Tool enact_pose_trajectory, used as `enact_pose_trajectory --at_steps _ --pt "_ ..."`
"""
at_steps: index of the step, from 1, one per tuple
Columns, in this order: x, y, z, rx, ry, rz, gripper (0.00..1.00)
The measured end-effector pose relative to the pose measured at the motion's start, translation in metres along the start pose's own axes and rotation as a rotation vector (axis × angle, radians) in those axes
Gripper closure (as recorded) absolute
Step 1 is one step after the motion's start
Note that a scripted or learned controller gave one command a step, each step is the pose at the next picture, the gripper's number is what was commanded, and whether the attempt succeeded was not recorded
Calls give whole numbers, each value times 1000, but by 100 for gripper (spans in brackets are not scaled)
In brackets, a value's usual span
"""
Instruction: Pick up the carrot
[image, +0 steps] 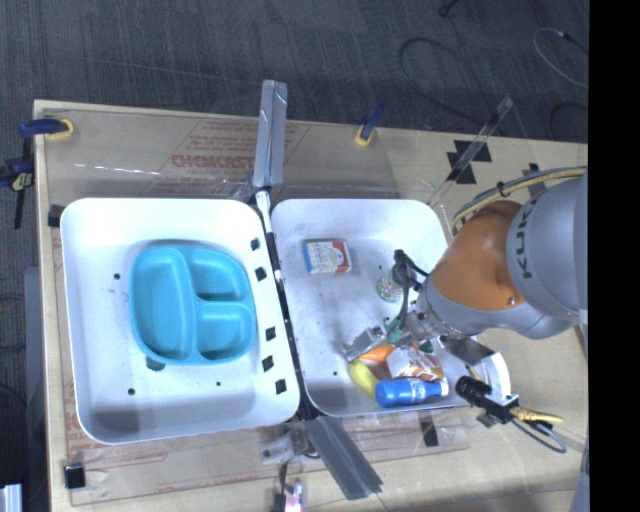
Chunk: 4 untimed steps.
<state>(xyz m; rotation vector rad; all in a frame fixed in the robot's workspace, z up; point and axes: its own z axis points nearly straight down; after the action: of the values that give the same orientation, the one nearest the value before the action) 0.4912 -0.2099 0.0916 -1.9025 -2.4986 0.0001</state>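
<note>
Carrot (376, 353) sits crowded near the right bin's (330, 215) front edge; I'd descend centred, gripper (385, 337) state unclear.

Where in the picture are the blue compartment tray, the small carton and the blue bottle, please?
blue compartment tray (192, 302): camera view, on the ridge between its compartments.
small carton (326, 257): camera view, middle of its top face.
blue bottle (408, 391): camera view, middle of its body.
</note>
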Motion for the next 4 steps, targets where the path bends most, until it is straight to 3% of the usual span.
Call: enact_pose_trajectory --at_steps 1,2,3,4 --pt "0 1 -10 -1 -1 -5 100" --pt "0 1 -10 -1 -1 -5 0" --pt "0 2 -20 -2 -3 -10 100" --pt "-1 -4 -109 -1 -2 -153 100"
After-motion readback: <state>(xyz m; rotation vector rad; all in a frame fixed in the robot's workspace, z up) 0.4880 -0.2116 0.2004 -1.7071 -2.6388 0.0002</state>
